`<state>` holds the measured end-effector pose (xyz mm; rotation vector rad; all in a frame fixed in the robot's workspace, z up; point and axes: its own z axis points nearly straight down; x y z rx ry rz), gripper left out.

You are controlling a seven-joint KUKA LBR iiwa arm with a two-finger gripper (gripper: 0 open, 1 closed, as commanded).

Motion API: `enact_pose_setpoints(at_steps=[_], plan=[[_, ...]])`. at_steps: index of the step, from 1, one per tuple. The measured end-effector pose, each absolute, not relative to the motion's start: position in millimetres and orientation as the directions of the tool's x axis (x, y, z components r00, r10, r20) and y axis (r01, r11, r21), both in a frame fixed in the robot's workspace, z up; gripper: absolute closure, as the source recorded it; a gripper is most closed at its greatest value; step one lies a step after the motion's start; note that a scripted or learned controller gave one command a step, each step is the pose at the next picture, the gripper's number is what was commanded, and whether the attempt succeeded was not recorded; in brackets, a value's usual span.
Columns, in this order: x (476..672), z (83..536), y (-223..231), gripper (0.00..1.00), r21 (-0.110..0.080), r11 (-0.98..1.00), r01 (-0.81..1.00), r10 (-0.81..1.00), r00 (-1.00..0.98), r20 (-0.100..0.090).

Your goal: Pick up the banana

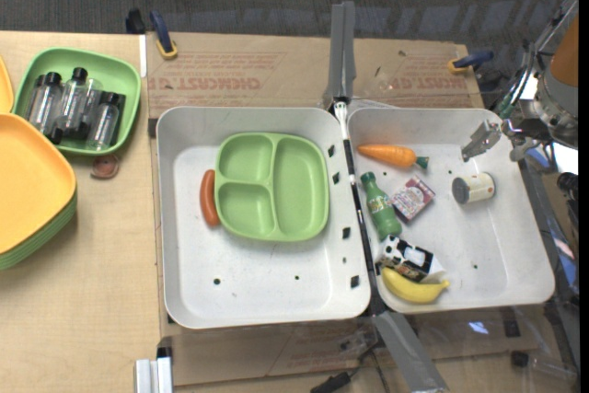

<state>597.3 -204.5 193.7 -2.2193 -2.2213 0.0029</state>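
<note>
Two white bins [184, 290] on bench; curved yellow banana [414, 286] in right bin's near-left corner, touching small black-and-white toy [407, 255]. Grey two-finger gripper [497, 138] far off at right rim, apparently open, holding nothing. Risk: snagging toy, clipping bin wall.

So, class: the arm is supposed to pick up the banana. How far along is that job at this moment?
Nothing looks done yet. The banana lies at the near edge of the right bin, beside a small black-and-white toy, untouched. The gripper is over the bin's far right corner, near a white roll, well away from the banana. Left: reaching the banana, gripping it and lifting it.
</note>
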Motion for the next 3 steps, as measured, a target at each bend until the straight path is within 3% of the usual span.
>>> enact_pose_setpoints(at_steps=[1,2,3], plan=[[658.7,164,-212,0.00,-0.001,-0.162,0.987,0.987,0.162,-0.002],[659.2,173,-211,1.00,-0.002,-0.158,0.987,0.987,0.158,-0.005],[647.4,225,-177,1.00,0.000,-0.117,0.993,0.993,0.117,-0.003]])
